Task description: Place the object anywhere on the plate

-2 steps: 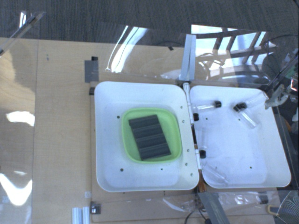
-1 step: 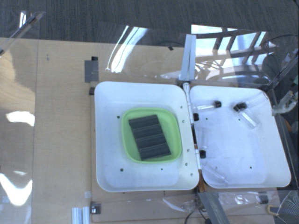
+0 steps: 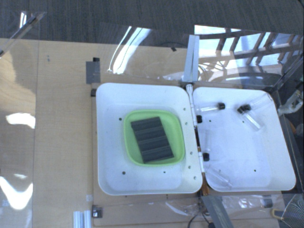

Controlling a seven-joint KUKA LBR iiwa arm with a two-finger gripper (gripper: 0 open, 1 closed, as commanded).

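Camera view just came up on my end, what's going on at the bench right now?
Nothing is being handled at this moment. A dark grey ribbed block already lies flat on the green plate, which sits in the left bin. The right bin holds a few small clear tubes with black caps. Judging by how things lie, the placement looks done.

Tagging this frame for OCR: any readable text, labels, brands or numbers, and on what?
None readable.
Dark ridged block on the green plate: grooves, no lettering.
White bins, left and right: plain, dark dots are holes.
Clear tubes with black caps in the right bin: too small to tell any marking.
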